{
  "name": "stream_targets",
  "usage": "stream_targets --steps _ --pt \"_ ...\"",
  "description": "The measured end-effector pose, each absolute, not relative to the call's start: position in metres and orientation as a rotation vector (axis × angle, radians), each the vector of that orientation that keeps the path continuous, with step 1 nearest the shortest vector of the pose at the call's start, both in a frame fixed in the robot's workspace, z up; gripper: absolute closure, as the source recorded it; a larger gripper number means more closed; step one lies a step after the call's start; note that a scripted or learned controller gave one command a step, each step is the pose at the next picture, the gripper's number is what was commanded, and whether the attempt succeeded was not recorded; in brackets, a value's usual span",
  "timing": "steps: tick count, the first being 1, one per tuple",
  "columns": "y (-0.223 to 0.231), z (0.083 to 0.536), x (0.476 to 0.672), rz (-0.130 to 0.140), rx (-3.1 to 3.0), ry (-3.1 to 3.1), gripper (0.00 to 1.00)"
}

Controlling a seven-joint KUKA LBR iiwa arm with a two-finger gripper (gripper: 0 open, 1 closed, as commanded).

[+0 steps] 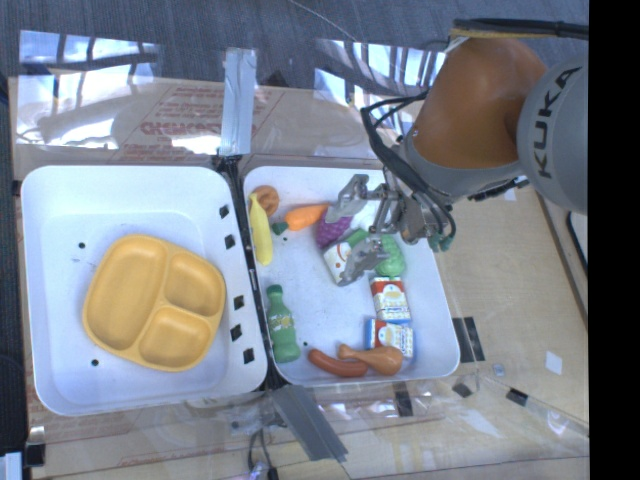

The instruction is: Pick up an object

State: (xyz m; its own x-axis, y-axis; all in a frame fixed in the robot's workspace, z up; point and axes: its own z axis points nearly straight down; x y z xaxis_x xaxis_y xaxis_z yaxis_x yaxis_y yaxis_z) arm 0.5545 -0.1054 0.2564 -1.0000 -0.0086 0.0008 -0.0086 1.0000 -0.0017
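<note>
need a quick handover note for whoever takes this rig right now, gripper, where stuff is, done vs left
Gripper: low over the right bin, fingers spread open around the purple toy and a small white item; nothing is clearly clamped between them.
Right bin: banana by the left wall, carrot near the top, green bottle lower left, sausage and drumstick at the bottom, two small cartons on the right.
Left bin: yellow divided plate.
Done: arm is positioned over the pile.
Left: close on one item and lift it.
</note>
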Motion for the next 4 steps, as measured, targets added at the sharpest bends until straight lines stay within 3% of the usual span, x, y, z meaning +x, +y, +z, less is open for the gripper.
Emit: stream_targets --steps 1,2,3,4 --pt "-0.131 0.148 0.600 -0.002 -0.207 -3.125 0.00" --pt "-0.133 0.091 0.615 -0.001 -0.612 -3.076 0.00" --pt "-0.117 0.092 0.560 -0.001 -0.566 -3.088 0.00" --pt "-0.116 0.103 0.562 0.000 -0.553 -3.092 1.00"
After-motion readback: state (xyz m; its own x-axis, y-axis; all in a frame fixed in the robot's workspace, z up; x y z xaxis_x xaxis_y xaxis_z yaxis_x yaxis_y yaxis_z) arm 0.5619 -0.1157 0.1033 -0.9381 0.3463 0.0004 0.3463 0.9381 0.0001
